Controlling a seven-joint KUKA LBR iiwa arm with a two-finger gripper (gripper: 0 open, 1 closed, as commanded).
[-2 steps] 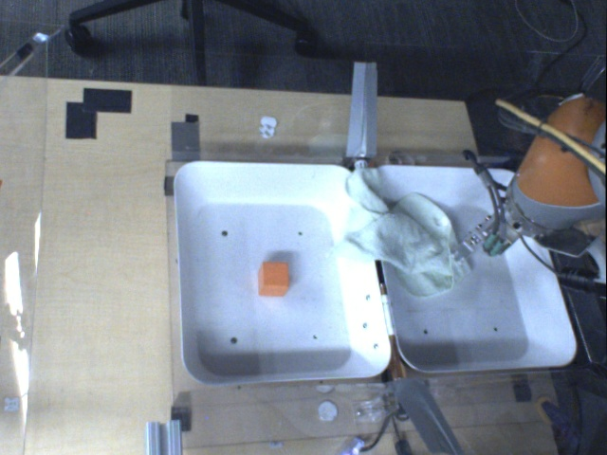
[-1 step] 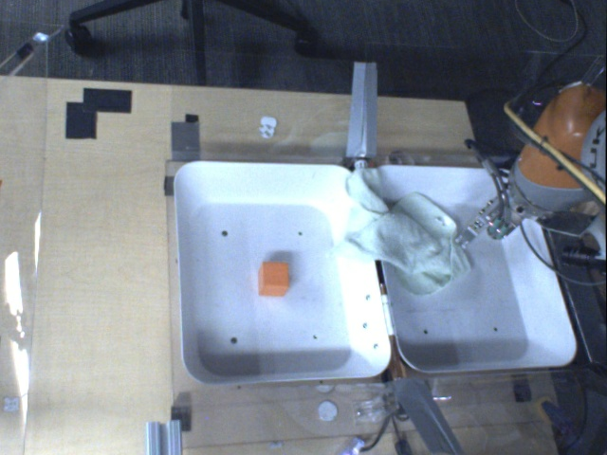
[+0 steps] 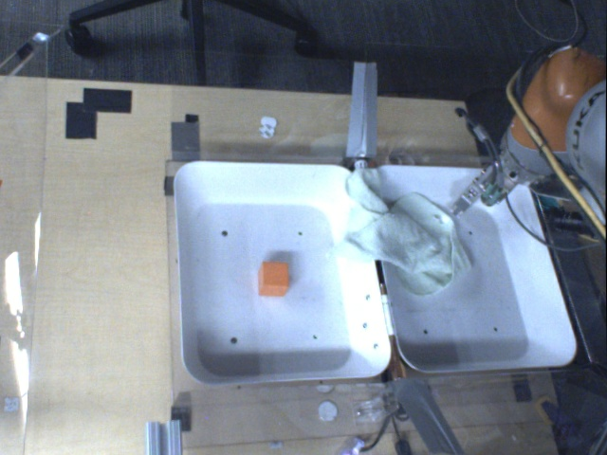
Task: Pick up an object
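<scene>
The claw [image 3: 471, 200] sits at the right of the frame, just above the middle, low over the upper part of the right bin [image 3: 531, 349]; it is small and partly blurred here, so whether it is spread or pressed together I cannot tell. Its tip meets, or very nearly meets, the right edge of a pale green cloth [image 3: 410, 240], which lies crumpled across the divide between the two bins, most of it in the right one with a fold draped over the rim into the left bin [image 3: 204, 254]. Nothing can be seen caught in the claw, so the step in hand looks like the approach or the start of a grasp on the cloth, not yet a lift. An orange block [image 3: 274, 279] rests alone near the middle of the left bin, well apart from the claw and untouched. By my judgement the next move calls for closing on a raised fold of the cloth and then rising straight up; soft fabric may slip out, and the part hanging over the rim could drag. The pale wood surface [image 3: 95, 282] fills the left of the frame.
</scene>
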